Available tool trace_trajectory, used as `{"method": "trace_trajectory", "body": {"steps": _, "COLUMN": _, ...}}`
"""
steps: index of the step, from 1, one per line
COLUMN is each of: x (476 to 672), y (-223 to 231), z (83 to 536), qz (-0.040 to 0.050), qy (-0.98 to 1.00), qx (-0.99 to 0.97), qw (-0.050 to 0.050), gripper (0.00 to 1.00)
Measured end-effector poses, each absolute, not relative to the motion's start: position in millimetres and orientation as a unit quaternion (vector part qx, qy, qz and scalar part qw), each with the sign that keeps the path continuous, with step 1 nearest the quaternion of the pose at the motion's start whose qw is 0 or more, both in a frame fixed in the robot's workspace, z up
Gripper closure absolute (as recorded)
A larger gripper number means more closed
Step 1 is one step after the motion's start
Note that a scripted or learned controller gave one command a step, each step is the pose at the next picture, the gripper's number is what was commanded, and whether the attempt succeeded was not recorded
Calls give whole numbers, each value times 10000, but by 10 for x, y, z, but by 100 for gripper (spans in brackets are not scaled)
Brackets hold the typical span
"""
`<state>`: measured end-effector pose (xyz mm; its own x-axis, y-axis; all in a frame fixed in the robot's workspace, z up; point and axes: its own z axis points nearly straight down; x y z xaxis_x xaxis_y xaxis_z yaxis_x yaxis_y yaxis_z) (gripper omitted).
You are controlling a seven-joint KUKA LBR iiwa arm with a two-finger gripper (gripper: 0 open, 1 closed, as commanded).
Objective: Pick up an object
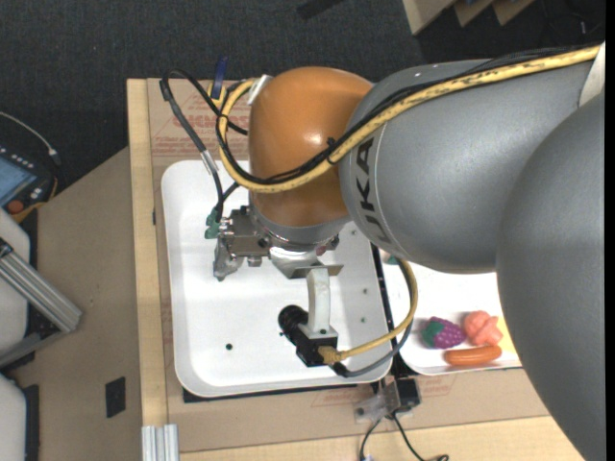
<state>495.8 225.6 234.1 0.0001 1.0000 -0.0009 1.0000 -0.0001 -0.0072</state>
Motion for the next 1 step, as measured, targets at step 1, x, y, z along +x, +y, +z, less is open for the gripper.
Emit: {"method": "trace_trajectory", "body": {"steps": 1, "x": 4965, "y": 2247, "z": 2487, "qz": -5, "qy": -7062, "qx": -7081, "qw": 3, "gripper": 100}}
